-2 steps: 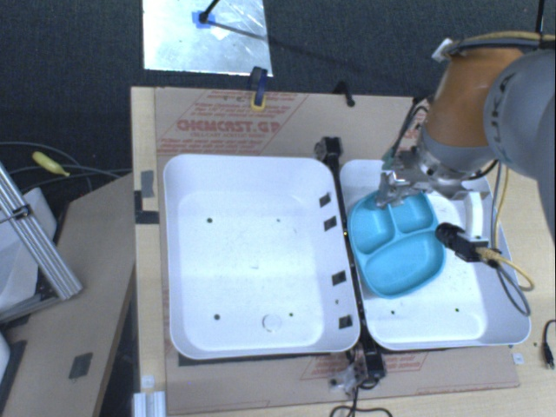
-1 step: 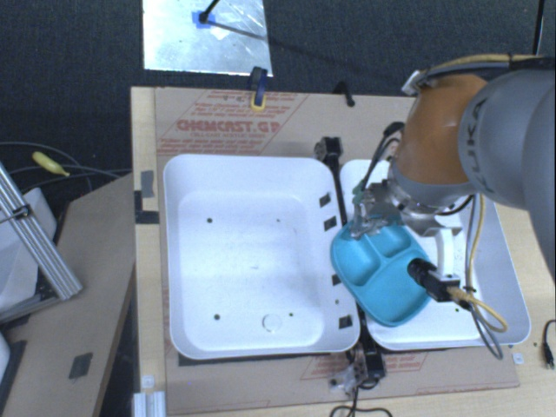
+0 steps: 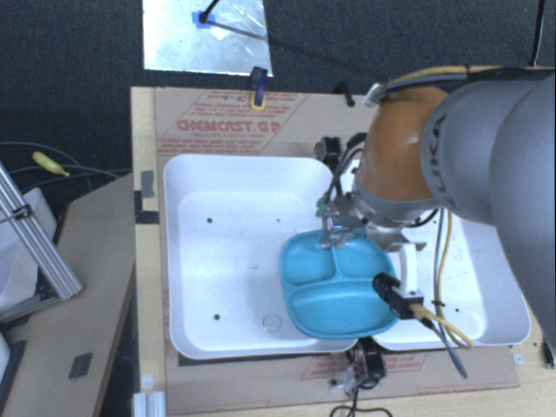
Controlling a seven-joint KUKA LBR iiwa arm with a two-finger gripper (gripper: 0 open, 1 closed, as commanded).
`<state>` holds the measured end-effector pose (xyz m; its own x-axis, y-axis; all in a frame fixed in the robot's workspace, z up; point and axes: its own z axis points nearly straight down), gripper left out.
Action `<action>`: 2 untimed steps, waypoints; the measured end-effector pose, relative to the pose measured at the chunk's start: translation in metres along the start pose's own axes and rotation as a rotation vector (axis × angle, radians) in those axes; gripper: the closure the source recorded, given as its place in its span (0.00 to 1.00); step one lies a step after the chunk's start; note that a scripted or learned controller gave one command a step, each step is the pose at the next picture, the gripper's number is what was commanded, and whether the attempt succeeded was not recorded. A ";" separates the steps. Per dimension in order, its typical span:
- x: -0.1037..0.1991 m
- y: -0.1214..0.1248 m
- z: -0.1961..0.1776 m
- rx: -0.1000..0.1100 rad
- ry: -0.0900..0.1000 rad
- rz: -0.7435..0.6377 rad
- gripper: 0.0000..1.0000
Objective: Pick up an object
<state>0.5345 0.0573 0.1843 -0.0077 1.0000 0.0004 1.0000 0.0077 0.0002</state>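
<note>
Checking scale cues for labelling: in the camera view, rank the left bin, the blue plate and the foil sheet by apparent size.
1. Left bin.
2. Blue plate and foil sheet look close; the sheet lies farther away and the arm hides part of the plate, so unranked.

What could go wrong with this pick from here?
1. The blue divided plate lies across the raised rims between the left bin and the right bin, so it may rock or slide when touched.
2. The gripper is at the plate's far rim; a hold on that thin edge alone could slip and let the plate tip.
3. Loose cables hang over the plate and could snag.
</note>
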 end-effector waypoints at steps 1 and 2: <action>0.089 -0.011 -0.244 -0.019 0.008 -0.004 1.00; 0.089 -0.048 -0.250 -0.002 0.001 0.002 1.00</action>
<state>0.4859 0.1459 0.4340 -0.0056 1.0000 0.0010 1.0000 0.0056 0.0025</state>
